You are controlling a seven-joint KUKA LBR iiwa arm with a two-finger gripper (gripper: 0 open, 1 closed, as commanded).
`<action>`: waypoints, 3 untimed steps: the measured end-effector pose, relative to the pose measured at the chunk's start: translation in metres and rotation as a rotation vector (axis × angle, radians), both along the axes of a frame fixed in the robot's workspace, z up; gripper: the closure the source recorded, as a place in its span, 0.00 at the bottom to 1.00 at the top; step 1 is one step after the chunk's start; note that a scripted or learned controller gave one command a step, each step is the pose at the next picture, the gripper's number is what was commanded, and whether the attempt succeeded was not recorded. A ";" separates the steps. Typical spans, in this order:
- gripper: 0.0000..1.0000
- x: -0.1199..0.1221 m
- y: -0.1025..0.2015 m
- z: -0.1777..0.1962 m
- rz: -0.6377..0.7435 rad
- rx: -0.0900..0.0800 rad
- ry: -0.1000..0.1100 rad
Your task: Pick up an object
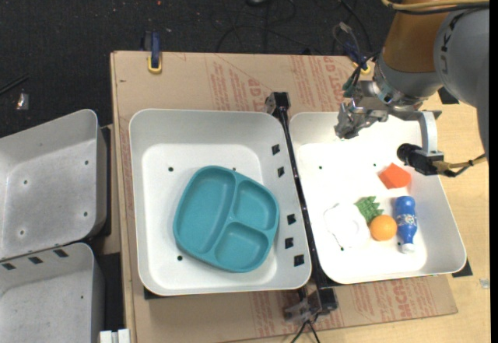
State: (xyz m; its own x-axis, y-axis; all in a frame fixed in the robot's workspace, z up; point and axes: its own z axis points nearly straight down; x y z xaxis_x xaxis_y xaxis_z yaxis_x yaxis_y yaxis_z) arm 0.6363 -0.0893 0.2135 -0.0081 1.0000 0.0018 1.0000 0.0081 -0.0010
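A dark floor strewn with cables surrounds the tabletop (202, 77), a brown board with red print and a blue-and-yellow clamp (154, 52) at its far left corner; off its left edge lie two spare white trays (47, 178), tilted and overlapping. On the board two white bins sit side by side, touching along a black divider; the left bin (148, 139) holds a teal plate (226, 218) with three compartments, lying flat and turned at an angle. The right bin (443, 256) holds a cluster toward its near right part: a white lid-like disc (345, 226), hard to make out against the bin floor; just right of it a green leafy piece (367, 206) touching an orange ball (382, 228); a blue bottle (405, 222) lying just beside the ball; an orange block (396, 176) a little farther back. The arm (428, 30) reaches in from the right; its gripper (348, 122) hangs over the bin's far left corner, well apart from the cluster, with nothing seen in it; whether it is spread or pressed together cannot be told.
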 end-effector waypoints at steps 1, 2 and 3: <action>1.00 0.000 0.063 0.000 0.001 0.000 0.000; 1.00 -0.002 0.122 -0.001 0.000 -0.001 0.000; 1.00 -0.010 0.167 0.005 0.000 0.000 -0.001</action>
